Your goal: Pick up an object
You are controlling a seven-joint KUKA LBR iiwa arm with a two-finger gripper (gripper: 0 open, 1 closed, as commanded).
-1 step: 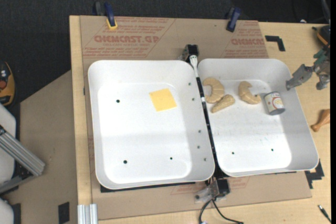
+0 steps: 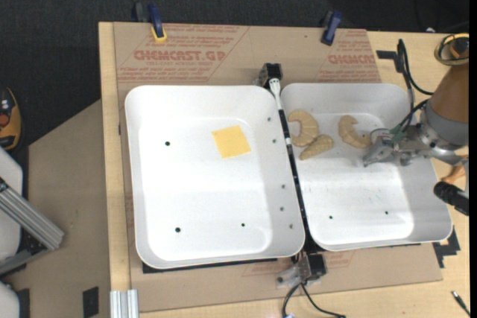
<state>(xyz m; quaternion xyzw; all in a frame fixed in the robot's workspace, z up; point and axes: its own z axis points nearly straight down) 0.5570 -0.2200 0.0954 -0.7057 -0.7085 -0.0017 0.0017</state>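
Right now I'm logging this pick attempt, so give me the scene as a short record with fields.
left bin: one flat yellow square
right bin: three tan curved pieces, clustered at its far end
end effector: low in the right bin, beside the rightmost tan piece
held: nothing seen between the fingers

My metal two-finger gripper (image 2: pixel 375 149) sits low in the right-hand shallow white bin (image 2: pixel 358 231), just beside a curved tan croissant-shaped piece (image 2: pixel 350 129). Two more tan pieces (image 2: pixel 307 134) crowd the bin's left wall. The near half lies open. The left-hand white bin (image 2: pixel 194 234) is open around a flat yellow square (image 2: pixel 231 141).
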